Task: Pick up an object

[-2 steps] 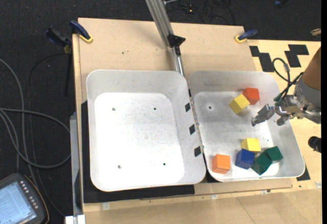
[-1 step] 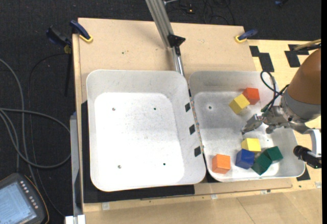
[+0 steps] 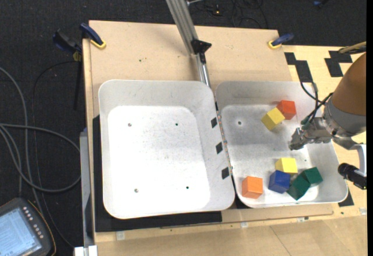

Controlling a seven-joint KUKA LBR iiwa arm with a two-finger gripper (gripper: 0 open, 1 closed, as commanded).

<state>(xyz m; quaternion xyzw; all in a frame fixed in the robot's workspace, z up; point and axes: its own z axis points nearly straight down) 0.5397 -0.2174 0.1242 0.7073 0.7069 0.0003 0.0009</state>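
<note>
Several small blocks lie in the right bin (image 3: 245, 132). An orange-red block (image 3: 287, 109) and a yellow block (image 3: 272, 119) sit toward the back. Along the front are an orange block (image 3: 252, 186), a blue block (image 3: 280, 181), a second yellow block (image 3: 286, 165) and two green blocks (image 3: 305, 181). My gripper (image 3: 298, 139) hangs over the right part of this bin, between the back pair and the front group. No block shows between its fingers.
The left bin (image 3: 116, 103) lies beside the right one, with black clips along the shared edge. A slanted metal pole (image 3: 178, 7) crosses the back of the bench. Clamps sit at the board's back corners.
</note>
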